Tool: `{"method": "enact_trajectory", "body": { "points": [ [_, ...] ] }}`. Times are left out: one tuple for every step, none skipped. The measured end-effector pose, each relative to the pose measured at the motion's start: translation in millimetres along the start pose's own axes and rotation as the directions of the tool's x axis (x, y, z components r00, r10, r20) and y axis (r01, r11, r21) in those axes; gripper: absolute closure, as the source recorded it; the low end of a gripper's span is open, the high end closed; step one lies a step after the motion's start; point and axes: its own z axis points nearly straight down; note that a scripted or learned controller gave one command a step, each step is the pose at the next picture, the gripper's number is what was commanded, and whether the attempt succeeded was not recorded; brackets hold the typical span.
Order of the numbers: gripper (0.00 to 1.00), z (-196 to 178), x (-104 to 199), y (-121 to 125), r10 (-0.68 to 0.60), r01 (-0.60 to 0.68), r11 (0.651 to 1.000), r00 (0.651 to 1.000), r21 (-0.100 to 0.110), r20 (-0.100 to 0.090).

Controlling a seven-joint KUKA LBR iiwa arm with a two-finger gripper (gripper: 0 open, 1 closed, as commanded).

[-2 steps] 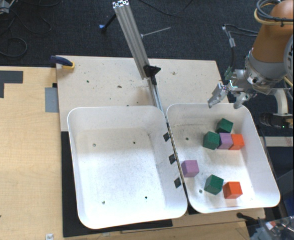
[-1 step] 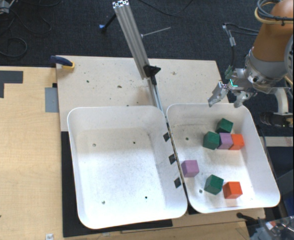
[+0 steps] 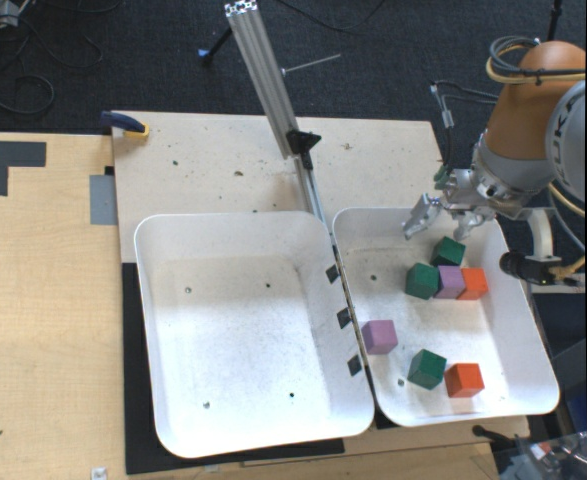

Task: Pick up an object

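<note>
Several small cubes lie in the right bin (image 3: 518, 388). A green cube (image 3: 449, 252) sits near the bin's back; just in front of it a green cube (image 3: 423, 281), a purple cube (image 3: 451, 281) and an orange cube (image 3: 474, 284) stand in a touching row. A lone purple cube (image 3: 379, 336) rests by the bin's left wall. Toward the front are another green cube (image 3: 427, 368) and another orange cube (image 3: 464, 379). My gripper (image 3: 443, 222) hangs over the bin's back edge, just behind the rear green cube, open with nothing between its fingers.
The left bin (image 3: 163, 268) sits beside the right one, with black clips along the shared wall. A slanted aluminium post (image 3: 268, 78) rises behind the bins. A blue-and-yellow clamp (image 3: 125, 123) lies at the board's back left corner.
</note>
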Motion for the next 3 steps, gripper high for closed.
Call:
{"method": "enact_trajectory", "body": {
  "points": [
    [0.0, 45.0, -3.3, -2.6, 0.001, -0.001, 1.0, 1.0, -0.001, 0.0],
    [0.0, 99.2, -1.9, -3.6, 0.002, -0.002, 1.0, 1.0, -0.001, -0.001],
    [1.0, 85.5, -3.0, -2.4, 0.006, -0.006, 1.0, 1.0, -0.005, 0.0]
  ]
}}
